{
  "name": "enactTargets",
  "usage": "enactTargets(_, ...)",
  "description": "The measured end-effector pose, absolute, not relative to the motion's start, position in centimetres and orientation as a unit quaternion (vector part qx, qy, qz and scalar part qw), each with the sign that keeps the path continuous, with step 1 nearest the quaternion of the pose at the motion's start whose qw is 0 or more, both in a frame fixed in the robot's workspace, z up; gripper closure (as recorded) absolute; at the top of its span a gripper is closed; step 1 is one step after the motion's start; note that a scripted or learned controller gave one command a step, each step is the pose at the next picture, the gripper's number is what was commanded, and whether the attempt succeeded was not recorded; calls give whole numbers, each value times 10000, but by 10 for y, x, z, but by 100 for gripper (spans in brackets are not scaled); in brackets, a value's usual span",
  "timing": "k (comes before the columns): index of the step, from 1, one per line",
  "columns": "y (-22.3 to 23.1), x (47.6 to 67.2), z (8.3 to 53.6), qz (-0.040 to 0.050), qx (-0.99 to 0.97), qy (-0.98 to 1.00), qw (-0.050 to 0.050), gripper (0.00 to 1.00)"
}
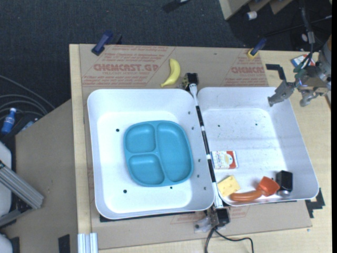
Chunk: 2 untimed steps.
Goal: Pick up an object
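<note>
My gripper [292, 97] hangs over the far right corner of the right bin [247, 115]. Its two fingers [277, 96] are spread apart, open, with nothing between them. Along the bin's near edge lie a small white and orange carton [224, 159], a yellow cheese wedge [228, 185], an orange sausage [246, 196], a red-orange piece [268, 185] and a black block [284, 181]. All of these are well below the gripper and apart from it.
The left bin [105, 109] holds a blue divided plate [157, 152]. A yellow banana [171, 73] lies on the bench behind the bins, beside a black clamp [191, 79]. Blue clips [101, 43] sit on the board's far edge.
</note>
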<state>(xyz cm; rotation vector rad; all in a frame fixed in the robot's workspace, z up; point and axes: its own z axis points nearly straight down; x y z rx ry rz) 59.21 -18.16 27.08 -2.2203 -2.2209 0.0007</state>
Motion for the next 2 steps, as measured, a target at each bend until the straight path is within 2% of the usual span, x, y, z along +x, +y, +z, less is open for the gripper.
enactTargets(1, -148, 587, 142, 6, -7068, -7074, 11, 0)
enactTargets(2, -102, 602, 84, 7, -7067, -7075, 19, 0)
